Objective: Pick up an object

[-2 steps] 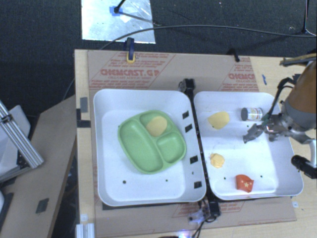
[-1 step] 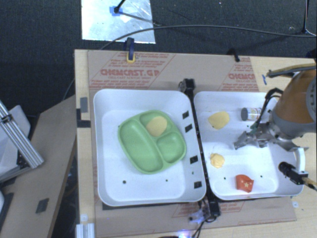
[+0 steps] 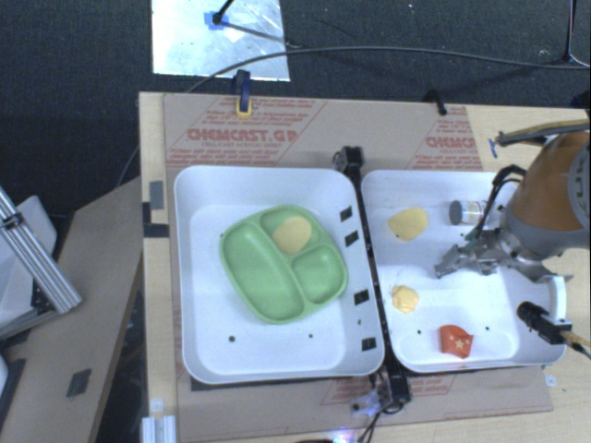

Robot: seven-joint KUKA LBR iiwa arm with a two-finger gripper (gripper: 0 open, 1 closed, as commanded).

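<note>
End effector [image 3: 454, 264] low over right bin [image 3: 420, 363] floor.

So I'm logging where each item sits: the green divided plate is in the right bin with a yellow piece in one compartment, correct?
Not quite. The camera view shows the green divided plate in the left bin, not the right. The yellow piece does sit in one of its compartments, the upper one.
</note>
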